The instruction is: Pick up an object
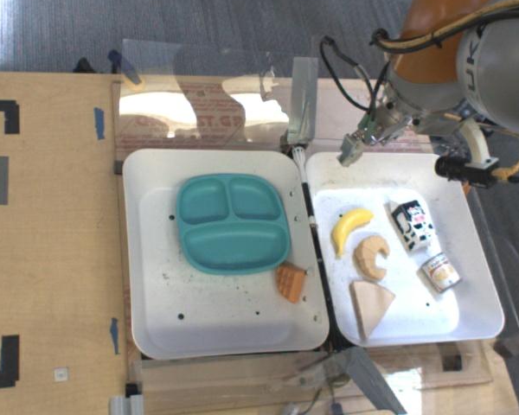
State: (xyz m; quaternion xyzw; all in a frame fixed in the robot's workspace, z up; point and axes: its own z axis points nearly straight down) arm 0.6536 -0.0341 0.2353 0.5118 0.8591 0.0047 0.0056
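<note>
My gripper (353, 149) hangs over the far left corner of the right bin (480, 314), above the bin's back rim. Nothing shows between its tips. In the right bin lie a yellow banana (349, 228), a tan croissant (373, 256), a beige wedge (371, 308), a black-and-white milk carton (413, 225) and a small can (439, 272). The banana is the closest of these to the gripper, a little nearer the camera.
The left bin (147, 318) holds a teal divided plate (233, 223) and an orange pastry piece (290, 283) by its right wall. A grey upright post (302, 102) stands behind the gap between the bins. Cables loop off the wrist (355, 67).
</note>
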